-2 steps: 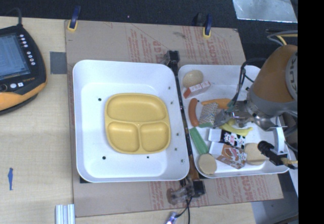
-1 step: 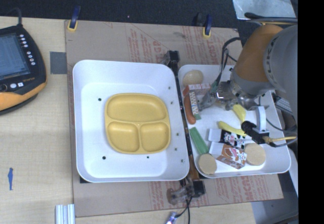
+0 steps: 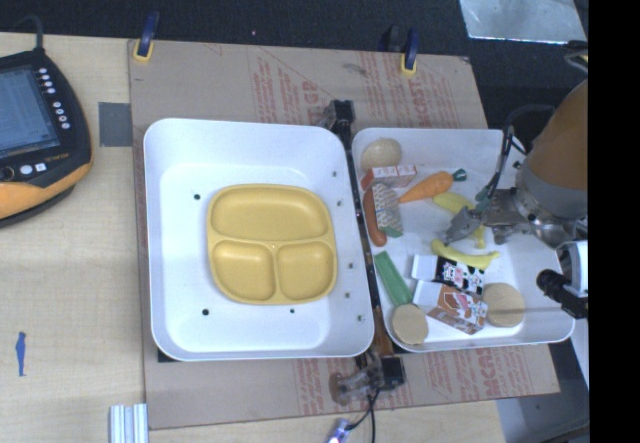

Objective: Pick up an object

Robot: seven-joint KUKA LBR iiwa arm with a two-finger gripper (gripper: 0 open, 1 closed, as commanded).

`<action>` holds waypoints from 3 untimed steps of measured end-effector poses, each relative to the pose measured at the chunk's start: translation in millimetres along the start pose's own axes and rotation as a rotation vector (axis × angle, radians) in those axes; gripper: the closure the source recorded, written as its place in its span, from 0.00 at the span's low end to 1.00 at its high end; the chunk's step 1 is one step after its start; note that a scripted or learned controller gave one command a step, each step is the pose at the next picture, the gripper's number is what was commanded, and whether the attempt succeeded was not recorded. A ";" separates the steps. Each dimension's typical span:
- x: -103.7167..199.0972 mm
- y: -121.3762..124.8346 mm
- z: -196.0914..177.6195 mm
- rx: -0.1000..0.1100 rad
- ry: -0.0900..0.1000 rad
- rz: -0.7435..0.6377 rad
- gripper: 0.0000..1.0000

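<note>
A pendant (image 3: pixel 35 136) with a screen is lying at the left edge of the wooden tabletop (image 3: pixel 70 311). A brown cardboard sheet (image 3: pixel 250 81) is covering the middle of the tabletop, pinned at its far edge by two clamps, and both bins are sitting on it side by side.

The left bin (image 3: pixel 170 321) is holding a yellow divided plate (image 3: pixel 272 242), which is lying flat near the bin's middle.

The right bin (image 3: pixel 545 336) is carrying a scatter of toy food. At its far left corner a pale round piece (image 3: pixel 381 152) is resting, with a small box (image 3: pixel 395 174) just near it. A sausage (image 3: pixel 373 211) is lying along the left wall, and a green stick (image 3: pixel 392 278) is lying nearer, angled toward a tan disc (image 3: pixel 408 324) at the near left corner. A carrot (image 3: pixel 430 186) is pointing right in the far half. A banana (image 3: pixel 464 254) is lying in the middle, with a black-and-white carton (image 3: pixel 452 274) just nearer and a brown packet (image 3: pixel 460 308) touching a second tan disc (image 3: pixel 503 304).

The arm (image 3: pixel 560 166) is reaching in from the right. Its end effector (image 3: pixel 468 227) is hanging low over the bin's middle, just far of the banana and right of the carrot. Whether its fingers are spread or pressed together cannot be told, and nothing is showing between them.
</note>
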State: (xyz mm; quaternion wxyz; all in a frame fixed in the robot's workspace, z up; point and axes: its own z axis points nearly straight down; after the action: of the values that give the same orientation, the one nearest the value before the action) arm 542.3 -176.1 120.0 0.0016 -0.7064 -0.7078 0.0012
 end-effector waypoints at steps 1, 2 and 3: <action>46.8 53.6 28.4 0.000 -0.001 -0.005 0.00; 25.6 113.2 28.3 0.003 0.001 -0.001 0.00; -36.4 113.9 -23.2 -0.003 -0.001 0.000 0.00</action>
State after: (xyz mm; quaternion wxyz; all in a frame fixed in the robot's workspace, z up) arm 656.4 -212.3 142.7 0.0002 -0.7064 -0.7078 0.0005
